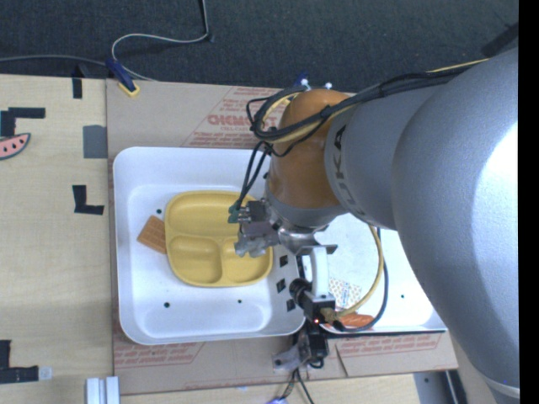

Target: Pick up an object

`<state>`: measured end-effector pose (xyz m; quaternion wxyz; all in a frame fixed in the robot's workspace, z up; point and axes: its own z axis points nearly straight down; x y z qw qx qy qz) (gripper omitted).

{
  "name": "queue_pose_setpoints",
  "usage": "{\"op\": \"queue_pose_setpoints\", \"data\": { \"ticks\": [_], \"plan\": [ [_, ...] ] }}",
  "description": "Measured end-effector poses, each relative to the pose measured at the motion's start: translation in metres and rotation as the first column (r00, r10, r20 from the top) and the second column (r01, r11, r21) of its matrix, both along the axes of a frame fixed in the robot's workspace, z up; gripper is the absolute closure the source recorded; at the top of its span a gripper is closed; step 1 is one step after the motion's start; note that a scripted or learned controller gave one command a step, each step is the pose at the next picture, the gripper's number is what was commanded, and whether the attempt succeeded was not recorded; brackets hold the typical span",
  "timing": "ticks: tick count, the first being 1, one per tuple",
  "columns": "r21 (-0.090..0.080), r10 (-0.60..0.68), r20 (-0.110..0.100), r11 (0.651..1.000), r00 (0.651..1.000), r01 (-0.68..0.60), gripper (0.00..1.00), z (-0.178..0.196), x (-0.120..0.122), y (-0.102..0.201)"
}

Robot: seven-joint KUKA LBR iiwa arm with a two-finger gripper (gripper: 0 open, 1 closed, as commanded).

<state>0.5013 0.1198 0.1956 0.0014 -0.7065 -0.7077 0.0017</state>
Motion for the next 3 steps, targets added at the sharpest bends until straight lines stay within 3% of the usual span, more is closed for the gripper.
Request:
{"op": "queue_pose_setpoints", "data": {
  "ticks": [1, 2, 3],
  "plan": [
    [0.0, 0.0, 0.001, 1.0, 1.0, 0.0, 0.0, 0.0, 0.0, 0.0],
    [0.003, 0.001, 0.008, 1.0, 1.0, -0.001, 0.0, -0.1, -0.015, 0.006],
    [0.012, 0.004, 0.002, 1.0, 1.0, -0.004, 1.0, -0.09, -0.016, 0.011]
  ]
}}
